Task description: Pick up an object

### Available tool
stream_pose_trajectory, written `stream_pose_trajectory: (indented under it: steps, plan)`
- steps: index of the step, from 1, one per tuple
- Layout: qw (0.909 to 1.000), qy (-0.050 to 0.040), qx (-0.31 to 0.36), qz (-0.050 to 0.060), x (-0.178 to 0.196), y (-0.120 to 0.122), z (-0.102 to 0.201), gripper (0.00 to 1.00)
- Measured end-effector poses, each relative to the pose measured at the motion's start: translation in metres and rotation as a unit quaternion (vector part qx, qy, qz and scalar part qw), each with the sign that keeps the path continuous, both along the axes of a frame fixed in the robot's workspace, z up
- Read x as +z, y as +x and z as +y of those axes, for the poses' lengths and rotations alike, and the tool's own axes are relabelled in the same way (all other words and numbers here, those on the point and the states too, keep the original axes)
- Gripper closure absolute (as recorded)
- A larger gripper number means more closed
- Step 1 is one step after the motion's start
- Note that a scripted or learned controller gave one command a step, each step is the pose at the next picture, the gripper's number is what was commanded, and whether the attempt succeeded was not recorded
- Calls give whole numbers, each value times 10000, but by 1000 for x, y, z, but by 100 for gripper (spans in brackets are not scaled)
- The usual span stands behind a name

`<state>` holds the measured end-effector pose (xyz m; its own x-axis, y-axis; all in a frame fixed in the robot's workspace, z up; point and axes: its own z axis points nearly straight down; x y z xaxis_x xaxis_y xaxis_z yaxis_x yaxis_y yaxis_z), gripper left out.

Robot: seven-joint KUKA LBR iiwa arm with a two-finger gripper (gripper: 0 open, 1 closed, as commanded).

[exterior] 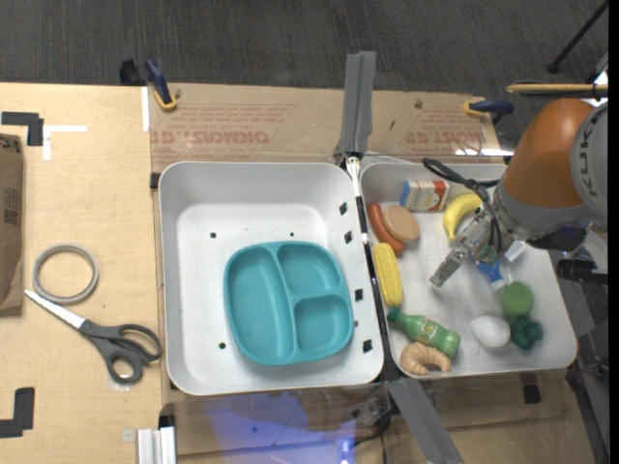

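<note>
Camera view: teal three-compartment plastic plate (288, 303) lies in the left white bin (193, 201). Right white bin (556, 351) holds yellow corn cob (388, 272), hot dog (393, 224), banana (460, 212), white egg (490, 332). Grey two-finger gripper (447, 271) hovers between them, fingers seemingly together, holding nothing.

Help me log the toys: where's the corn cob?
In the right bin, the corn cob lies along its left wall, below the hot dog, above the green bottle.

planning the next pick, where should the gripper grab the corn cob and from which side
Grip the corn cob across its narrow middle, coming straight down from above. It lies flat along the right bin's left wall, so close the fingers from its two ends' sides only if the wall blocks them.
</note>
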<state>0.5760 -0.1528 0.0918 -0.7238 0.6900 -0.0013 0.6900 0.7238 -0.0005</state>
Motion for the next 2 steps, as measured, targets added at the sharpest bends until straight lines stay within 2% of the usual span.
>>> stream_pose_trajectory:
  steps: [1,2]
  plan:
    - [9998,6,-214,47,-1,61,10,0]
    - [9998,-17,-194,-6,10,64,10,100]
